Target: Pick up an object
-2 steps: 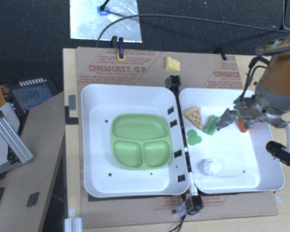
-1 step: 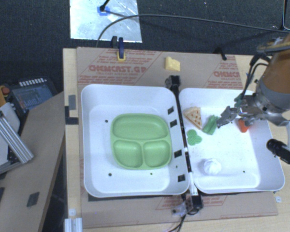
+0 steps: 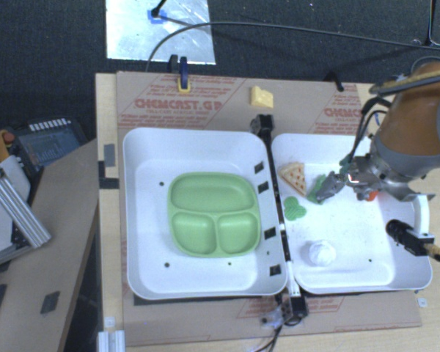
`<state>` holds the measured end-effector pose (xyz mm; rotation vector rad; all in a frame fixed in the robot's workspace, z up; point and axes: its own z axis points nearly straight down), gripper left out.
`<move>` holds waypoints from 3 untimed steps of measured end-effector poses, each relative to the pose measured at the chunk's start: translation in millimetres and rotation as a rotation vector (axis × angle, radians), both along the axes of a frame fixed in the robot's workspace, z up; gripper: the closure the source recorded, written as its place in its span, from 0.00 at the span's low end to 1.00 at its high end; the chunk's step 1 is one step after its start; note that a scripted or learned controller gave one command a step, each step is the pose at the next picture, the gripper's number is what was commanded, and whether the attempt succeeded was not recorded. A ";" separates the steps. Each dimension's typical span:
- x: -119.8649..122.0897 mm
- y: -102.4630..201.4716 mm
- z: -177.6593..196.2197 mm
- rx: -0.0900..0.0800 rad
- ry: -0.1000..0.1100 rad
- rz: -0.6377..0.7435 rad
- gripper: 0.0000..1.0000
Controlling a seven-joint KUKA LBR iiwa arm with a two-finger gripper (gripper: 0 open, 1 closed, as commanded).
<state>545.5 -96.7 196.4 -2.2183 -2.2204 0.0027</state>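
In the right bin (image 3: 374, 273), a tan pizza-slice toy (image 3: 293, 176) lies near the upper left corner. A small green leafy piece (image 3: 295, 210) sits just below it, by the divider. A white rounded object (image 3: 322, 252) rests toward the front of that bin. My gripper (image 3: 325, 189) hangs low over the right bin, tilted toward the left, just right of the pizza slice and above the green piece. A bit of green shows at its tip; I cannot make out whether that is a held thing.
The left bin (image 3: 143, 196) holds a pale green divided plate (image 3: 211, 213). A yellow block (image 3: 262, 96) lies on the cardboard behind the bins. A black divider strip (image 3: 273, 196) runs between the bins. The arm covers the right bin's upper right part.
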 end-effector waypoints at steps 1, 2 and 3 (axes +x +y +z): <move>3.5 2.0 -62.2 0.000 0.001 0.000 0.00; 3.3 2.4 -114.3 0.000 0.000 0.000 0.00; 4.6 1.8 -101.2 -0.001 -0.005 0.000 1.00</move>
